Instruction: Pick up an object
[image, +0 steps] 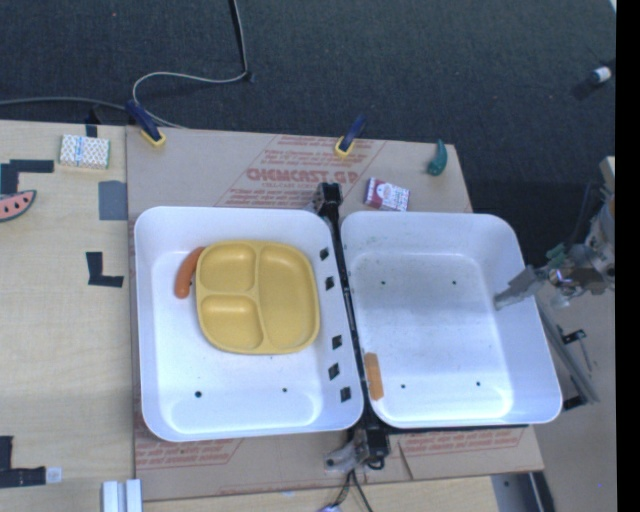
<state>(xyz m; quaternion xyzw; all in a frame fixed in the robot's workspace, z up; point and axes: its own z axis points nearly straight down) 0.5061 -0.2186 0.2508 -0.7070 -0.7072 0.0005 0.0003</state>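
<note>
A yellow divided plate (258, 297) lies in the left bin (165, 400). An orange sausage-shaped piece (185, 273) rests against the plate's left rim. A second small orange piece (373, 375) lies in the right bin (520, 400), at its lower left by the divider. My gripper (512, 291) hangs over the right bin's right rim, well away from every object, with nothing seen in it. The arm behind it is cut off at the view's right side.
Both bins sit on a cardboard sheet (290, 170) held by yellow-and-blue clamps (148, 124). A small red-and-white packet (386, 194) and a green clip (438, 158) lie behind the right bin. A cable (190, 78) runs across the dark floor.
</note>
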